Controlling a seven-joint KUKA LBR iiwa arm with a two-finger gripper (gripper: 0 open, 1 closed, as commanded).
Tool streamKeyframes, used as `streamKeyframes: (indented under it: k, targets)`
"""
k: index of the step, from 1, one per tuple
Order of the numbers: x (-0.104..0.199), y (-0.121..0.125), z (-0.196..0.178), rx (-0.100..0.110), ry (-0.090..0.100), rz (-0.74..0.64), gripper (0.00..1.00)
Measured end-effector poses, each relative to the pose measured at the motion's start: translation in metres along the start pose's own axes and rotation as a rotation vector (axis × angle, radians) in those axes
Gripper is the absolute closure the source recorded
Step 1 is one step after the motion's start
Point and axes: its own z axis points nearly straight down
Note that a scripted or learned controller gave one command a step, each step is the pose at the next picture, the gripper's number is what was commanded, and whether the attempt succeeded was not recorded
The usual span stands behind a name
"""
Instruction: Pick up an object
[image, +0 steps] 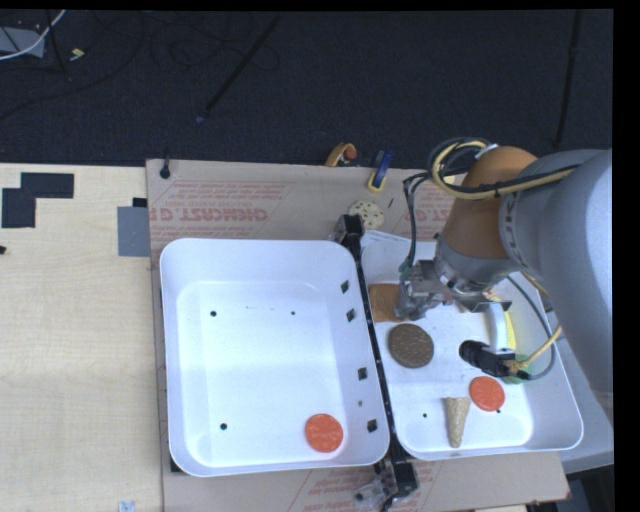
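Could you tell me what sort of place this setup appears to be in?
Probably a robotics lab bench: a grey arm reaches over two white bins of toy food, such as a brown cookie, with loose cables behind.

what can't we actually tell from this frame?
- Gripper: finger state, too small and cluttered in the camera view.
- Tan flat piece: partly hidden behind the gripper, identity unclear.
- Right bin: far part covered by the arm.
- Yellow item: mostly behind cables and a black part.

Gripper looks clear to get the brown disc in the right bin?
Probably yes: the gripper hangs just above the brown disc, and nothing lies on the disc or between them.
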Motion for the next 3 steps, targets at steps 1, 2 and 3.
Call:
streamKeyframes:
  k: [1, 2, 3]
  targets:
    - [-0.001, -0.147, 0.010, 0.001, 0.001, 0.007, 1.00]
    - [-0.002, -0.142, 0.010, -0.004, -0.001, 0.007, 0.00]
    - [-0.053, -0.107, 0.010, -0.006, -0.004, 0.004, 0.00]
